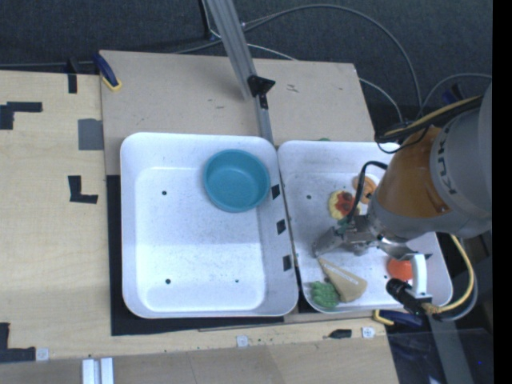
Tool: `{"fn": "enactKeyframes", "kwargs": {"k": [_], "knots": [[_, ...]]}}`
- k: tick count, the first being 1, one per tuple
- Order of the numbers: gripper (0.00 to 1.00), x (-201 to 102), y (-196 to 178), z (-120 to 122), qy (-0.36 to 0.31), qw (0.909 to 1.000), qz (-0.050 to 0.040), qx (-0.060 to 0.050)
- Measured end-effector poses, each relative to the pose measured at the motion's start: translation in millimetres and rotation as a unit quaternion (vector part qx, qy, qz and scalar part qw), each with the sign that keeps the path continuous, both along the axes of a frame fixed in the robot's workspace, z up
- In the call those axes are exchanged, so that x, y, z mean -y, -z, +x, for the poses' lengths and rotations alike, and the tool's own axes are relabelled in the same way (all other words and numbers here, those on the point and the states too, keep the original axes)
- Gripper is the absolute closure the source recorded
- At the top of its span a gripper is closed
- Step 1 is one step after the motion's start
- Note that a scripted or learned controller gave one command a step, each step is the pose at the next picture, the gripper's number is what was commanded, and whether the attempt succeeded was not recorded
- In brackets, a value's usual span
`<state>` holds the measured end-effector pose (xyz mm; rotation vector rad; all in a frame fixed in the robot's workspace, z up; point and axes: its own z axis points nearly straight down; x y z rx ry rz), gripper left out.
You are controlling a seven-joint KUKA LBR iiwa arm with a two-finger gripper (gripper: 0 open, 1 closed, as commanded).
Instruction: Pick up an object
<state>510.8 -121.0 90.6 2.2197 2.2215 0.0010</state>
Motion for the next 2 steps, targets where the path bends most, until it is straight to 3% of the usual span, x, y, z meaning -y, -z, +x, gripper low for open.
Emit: {"fn": "enactKeyframes", "kwargs": {"k": [1, 2], "knots": [[1.0, 1, -11, 0, 0.001, 1.0, -0.0007, 0.001], [1.0, 4, -72, 2, 0.0, 1.0, -0.0001, 0.001]]}}
